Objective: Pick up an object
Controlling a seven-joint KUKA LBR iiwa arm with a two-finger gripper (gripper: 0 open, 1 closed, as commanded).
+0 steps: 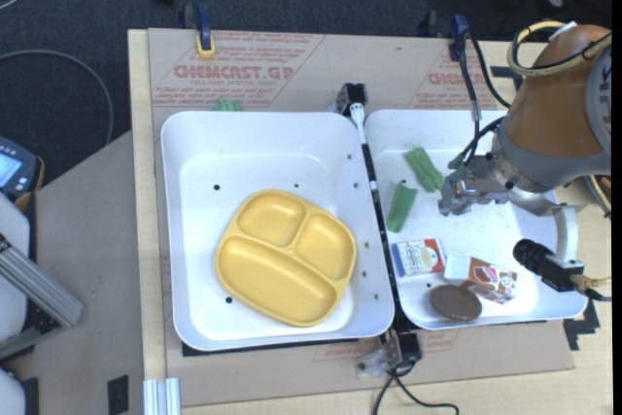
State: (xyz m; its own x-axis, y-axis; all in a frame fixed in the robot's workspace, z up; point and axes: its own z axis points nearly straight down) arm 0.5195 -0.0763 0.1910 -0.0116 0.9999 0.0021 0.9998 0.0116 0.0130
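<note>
Nearby, two green blocks (412,186), matte.

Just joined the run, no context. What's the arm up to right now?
The arm is over the right bin, with its gripper low near the bin's upper middle, next to two green pieces. Nothing is visibly between its fingers, so no pick is confirmed. Nearer the front of that bin lie a small carton, a brown disc and a packet. The left bin holds a yellow divided tray.
</note>
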